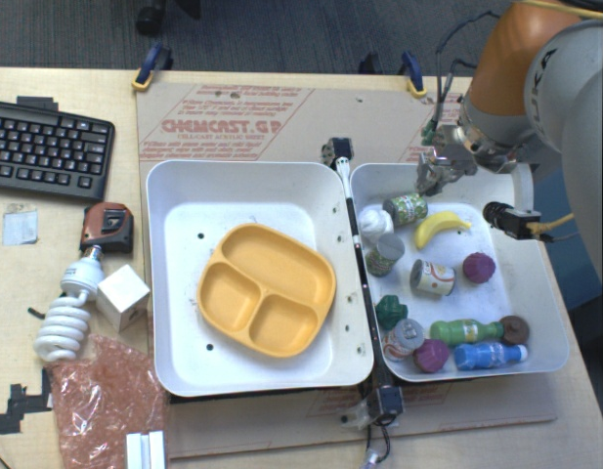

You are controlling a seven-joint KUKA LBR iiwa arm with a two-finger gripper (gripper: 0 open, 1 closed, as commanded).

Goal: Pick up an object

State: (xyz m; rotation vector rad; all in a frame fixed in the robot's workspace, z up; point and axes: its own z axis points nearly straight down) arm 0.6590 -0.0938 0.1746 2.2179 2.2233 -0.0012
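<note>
Hovering at the upper part of the right bin (pixel 547 291), my claw (pixel 433 176) hangs just above the small green-labelled can (pixel 407 208). Whether it is spread or pressed together I cannot tell, because the tips are dark and small against the bin wall, and I see nothing between them.

The things to pick are all crowded in this right bin: the banana (pixel 442 227) near the can, the purple ball (pixel 478 267) to its lower right, the green bottle (pixel 465 331) and blue bottle (pixel 488 356) along the lower edge. I judge they lie so mixed because they were dropped in loose. The can is near the far wall, so a straight descent has little room on the upper side, and the banana is close on the right.

The left bin (pixel 174 262) holds a yellow divided tray (pixel 267 289), with free white floor around it. On the table (pixel 47 86) at the left are a keyboard (pixel 47 147) and a lamp bulb (pixel 68 309).
</note>
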